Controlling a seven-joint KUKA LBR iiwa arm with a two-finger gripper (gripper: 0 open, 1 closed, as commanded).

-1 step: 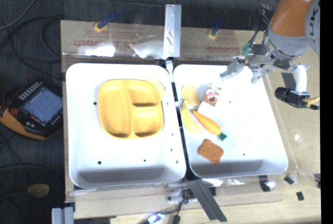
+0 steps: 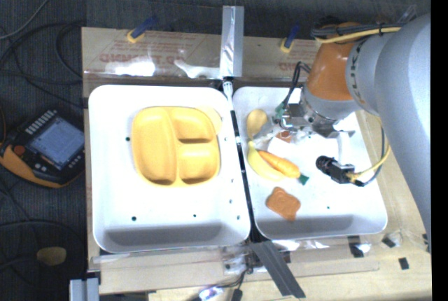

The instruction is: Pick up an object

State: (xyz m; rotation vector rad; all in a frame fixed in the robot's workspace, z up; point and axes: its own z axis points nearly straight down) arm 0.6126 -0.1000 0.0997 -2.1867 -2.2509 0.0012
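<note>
The right bin [image 2: 364, 215] holds several toy foods. A pale yellow rounded fruit [image 2: 256, 121] lies near its upper left corner. Below it, a yellow banana [image 2: 257, 162] and an orange carrot [image 2: 281, 164] lie side by side and touching. A brown-orange chunk [image 2: 283, 203] lies nearer the front. My gripper [image 2: 291, 123] is down in the upper middle of this bin, just right of the pale fruit and above the carrot. A small red bit [image 2: 285, 133] shows right under the gripper. The grey wrist with its orange band [image 2: 329, 75] hides the rest of the gripper.
The left bin [image 2: 112, 222] holds a yellow divided tray [image 2: 175, 145]. A black cable plug [image 2: 333, 168] hangs over the right bin's middle right. A metal divider [image 2: 232, 33] stands behind the two bins. A hand-held controller [image 2: 47, 147] lies on the floor at the left.
</note>
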